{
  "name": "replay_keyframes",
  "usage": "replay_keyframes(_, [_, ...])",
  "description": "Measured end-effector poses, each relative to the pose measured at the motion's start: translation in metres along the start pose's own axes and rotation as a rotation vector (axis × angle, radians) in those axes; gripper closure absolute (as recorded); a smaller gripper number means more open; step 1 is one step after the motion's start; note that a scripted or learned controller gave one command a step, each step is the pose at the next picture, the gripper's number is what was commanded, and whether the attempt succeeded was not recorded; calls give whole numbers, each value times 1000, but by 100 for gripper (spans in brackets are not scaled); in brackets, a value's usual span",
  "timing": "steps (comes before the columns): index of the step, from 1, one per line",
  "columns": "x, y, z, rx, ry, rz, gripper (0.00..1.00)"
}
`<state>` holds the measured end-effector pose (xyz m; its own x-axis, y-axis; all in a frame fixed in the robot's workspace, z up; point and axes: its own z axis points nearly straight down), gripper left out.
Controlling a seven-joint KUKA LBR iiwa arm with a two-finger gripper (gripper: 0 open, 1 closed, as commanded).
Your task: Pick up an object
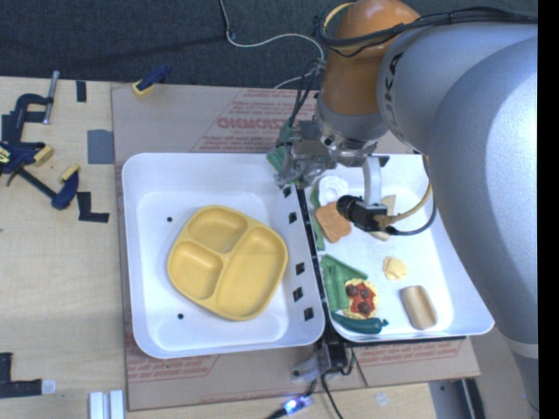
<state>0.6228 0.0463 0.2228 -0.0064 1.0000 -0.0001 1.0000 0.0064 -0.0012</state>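
The right bin holds a tan bread slice, a small yellow piece, a brown bun, a green leaf with a red-topped pizza slice and a white piece. My gripper is low over the far end of the divider between the two bins, just above the bread slice. A small green item shows at its left side; whether it is gripped cannot be made out. The arm's orange band rises behind it.
The left bin holds a yellow divided plate. A black part with a cable hangs by the bread slice. Clamps lie on the bench at far left. The arm's grey body covers the right side.
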Motion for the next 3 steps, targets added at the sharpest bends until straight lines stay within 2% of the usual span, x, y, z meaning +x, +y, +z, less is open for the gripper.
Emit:
replay_keyframes(1, [34,0,1,1,-1,2,100])
replay_keyframes(2, [44,13,-1,0,0,4,100])
replay_keyframes(3, [32,10,-11,0,0,5,100])
